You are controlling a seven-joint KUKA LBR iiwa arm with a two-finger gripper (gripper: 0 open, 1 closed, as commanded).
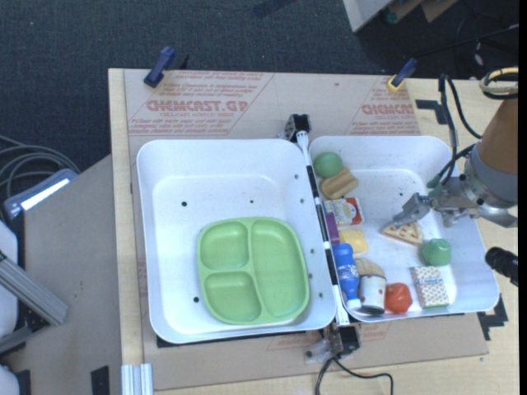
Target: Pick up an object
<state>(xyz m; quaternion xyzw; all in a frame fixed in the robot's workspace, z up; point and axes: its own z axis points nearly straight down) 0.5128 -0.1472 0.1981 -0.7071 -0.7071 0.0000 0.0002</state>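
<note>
The gripper (416,211) is hanging low in the right bin (387,151), toward its right wall, and its grey fingers are spreading wide with nothing between them. Directly under the fingertips, the pizza-slice toy (403,234) is lying flat on the bin floor, a thin wedge with a pale crust edge. That looks like the pick, though the green ball (435,252) is sitting just beside it toward the right wall.

To do this well, I'd say the fingers should be straddling the wedge across its narrow width and going right down to the floor, since a flat piece gives them little to bite. The ball is close enough to get nudged or caught instead.

Along the bin's left wall a row is running: a second, duller green ball (328,164) at the far end, a tan bread-like piece (338,183), a red-and-white packet (347,212), a yellow block (354,240), then a glossy blue-and-white bottle (345,271) lying on its side. Near the front edge a red tomato-like toy (398,297) and a patterned carton (433,287) are resting.

The left bin (165,171) is carrying a smooth lime-green divided plate (252,270) near its front edge.
</note>
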